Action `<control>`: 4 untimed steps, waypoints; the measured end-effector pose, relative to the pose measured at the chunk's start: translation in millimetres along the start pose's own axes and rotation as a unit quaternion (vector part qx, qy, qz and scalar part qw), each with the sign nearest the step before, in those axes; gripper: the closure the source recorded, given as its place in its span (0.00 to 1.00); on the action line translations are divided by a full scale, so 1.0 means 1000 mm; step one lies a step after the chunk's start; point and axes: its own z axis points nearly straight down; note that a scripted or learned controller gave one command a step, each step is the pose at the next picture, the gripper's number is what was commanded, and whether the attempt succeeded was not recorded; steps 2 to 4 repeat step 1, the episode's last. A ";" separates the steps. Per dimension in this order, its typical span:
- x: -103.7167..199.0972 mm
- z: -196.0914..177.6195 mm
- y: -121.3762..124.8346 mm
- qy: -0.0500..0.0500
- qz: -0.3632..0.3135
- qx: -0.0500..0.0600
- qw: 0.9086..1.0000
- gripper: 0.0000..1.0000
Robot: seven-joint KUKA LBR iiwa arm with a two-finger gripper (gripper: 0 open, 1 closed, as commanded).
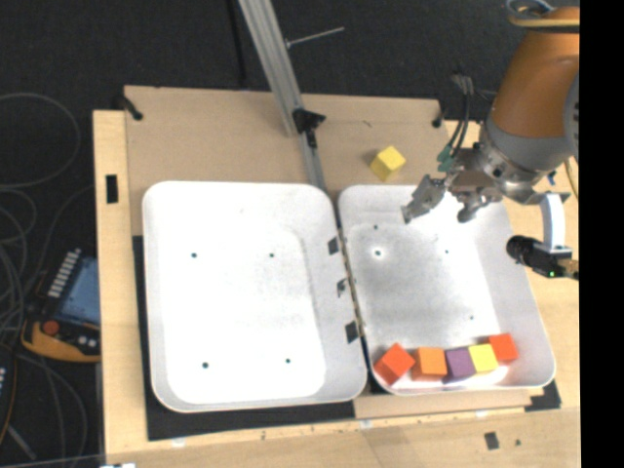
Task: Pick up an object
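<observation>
The table (224, 139) looks like pale wood or board, flat and dull, not shiny. The two white bins look like smooth plastic. The left bin (244, 291) is clean and a bit glossy. The right bin (444, 281) has a grey, scuffed patch in the middle. The little blocks look like soft foam or painted wood, with a dull finish: a yellow block (388, 162) on the table, and orange, purple, yellow and red ones (447, 361) in the right bin. The arm's orange band (536, 66) is smooth and shiny. The tool (444, 203) looks like grey metal. A long post (273, 52) looks like ridged silver metal.
</observation>
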 end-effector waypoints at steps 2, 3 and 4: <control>0.025 0.045 -0.101 0.000 0.000 0.004 1.000 0.00; 0.025 0.045 -0.101 0.000 0.000 0.004 1.000 0.00; 0.025 0.045 -0.101 0.000 0.000 0.004 1.000 0.00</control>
